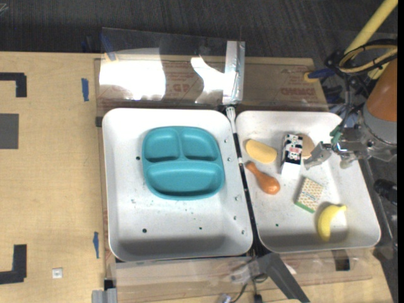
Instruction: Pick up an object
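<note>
While gripper [319, 154] hovers over right bin [366, 188], finger state unclear; black-white carton [292, 149] just beside, likely target, nothing held.

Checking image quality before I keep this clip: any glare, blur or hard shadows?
Camera view: strong glare on the clear plastic sheet behind the bins; the gripper looks slightly soft; the teal plate and banana are evenly lit, with faint shadows.
</note>
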You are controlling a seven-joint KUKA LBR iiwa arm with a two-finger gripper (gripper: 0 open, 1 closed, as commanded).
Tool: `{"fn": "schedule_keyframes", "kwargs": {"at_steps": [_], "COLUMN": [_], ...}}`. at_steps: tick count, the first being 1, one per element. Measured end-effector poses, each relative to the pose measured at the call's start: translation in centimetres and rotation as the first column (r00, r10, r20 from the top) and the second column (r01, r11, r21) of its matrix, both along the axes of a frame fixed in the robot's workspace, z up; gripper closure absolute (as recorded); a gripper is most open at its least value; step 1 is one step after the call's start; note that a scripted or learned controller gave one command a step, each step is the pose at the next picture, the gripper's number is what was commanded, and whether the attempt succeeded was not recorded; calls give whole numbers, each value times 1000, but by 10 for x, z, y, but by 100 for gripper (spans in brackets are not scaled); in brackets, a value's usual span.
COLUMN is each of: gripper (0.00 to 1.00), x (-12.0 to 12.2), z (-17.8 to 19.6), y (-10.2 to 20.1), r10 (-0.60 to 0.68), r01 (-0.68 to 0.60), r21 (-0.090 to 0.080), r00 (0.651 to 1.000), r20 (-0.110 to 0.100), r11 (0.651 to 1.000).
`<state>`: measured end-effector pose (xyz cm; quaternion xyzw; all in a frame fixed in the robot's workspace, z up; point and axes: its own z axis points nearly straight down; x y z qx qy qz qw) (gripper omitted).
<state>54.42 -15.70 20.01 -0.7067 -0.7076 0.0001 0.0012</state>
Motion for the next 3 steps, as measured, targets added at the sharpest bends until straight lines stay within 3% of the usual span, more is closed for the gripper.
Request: {"fn": "schedule_keyframes", "kwargs": {"at_steps": [1,2,3], "gripper": [0,0,100], "x": [65,91,92], "z": [-87,-107,-97], "y": [45,32,32], "r10": [172,122,123], "r01": [-172,-121,-123], "r21": [-1,-5,-7], "r00": [985,992,992], "r20": [0,17,21], "r11": [985,993,992]}}
